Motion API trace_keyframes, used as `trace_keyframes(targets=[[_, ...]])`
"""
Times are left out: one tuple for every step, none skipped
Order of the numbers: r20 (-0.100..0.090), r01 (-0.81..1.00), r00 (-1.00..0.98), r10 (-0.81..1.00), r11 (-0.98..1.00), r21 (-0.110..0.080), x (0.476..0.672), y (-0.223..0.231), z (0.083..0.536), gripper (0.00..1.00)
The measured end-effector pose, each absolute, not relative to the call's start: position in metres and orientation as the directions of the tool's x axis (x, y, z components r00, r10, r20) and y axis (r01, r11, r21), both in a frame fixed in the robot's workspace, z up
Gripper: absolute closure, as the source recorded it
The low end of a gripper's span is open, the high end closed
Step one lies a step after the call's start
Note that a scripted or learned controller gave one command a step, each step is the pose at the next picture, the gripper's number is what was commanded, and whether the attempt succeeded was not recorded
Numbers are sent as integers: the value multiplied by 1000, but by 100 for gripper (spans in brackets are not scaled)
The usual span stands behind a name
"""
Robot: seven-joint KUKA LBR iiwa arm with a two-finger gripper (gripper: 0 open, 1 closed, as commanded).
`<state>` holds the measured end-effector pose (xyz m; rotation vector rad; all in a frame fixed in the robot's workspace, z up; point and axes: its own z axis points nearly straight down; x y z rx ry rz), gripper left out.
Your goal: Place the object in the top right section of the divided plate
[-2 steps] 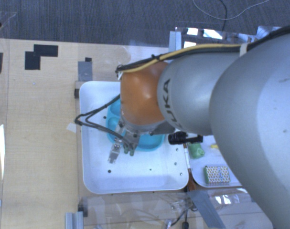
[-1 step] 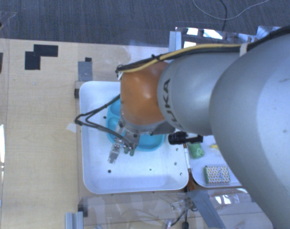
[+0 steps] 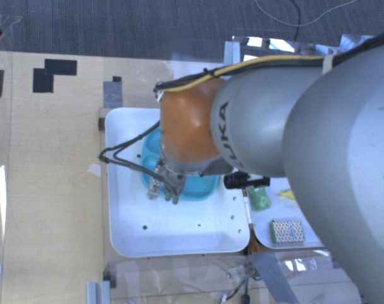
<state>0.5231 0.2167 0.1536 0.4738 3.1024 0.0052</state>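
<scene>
A light blue divided plate [image 3: 155,145] lies in the left white bin [image 3: 128,227], mostly covered by the arm's orange band and wrist. My gripper [image 3: 164,194] hangs over the plate's near left edge, fingers pointing down toward the bin floor. I see nothing clearly held between them. In the right bin [image 3: 267,236] lie a green object [image 3: 260,199], a yellow piece [image 3: 286,195] and a small chequered block [image 3: 286,231].
The big grey arm covers most of the right bin and the right half of the view. A black cable [image 3: 125,147] loops from the wrist over the left bin. The wooden bench [image 3: 46,182] spreads out to the left.
</scene>
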Motion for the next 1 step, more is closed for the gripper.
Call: trace_keyframes(targets=[[-2, -64, -998, -64, 998, 1, 489, 184, 147, 100]])
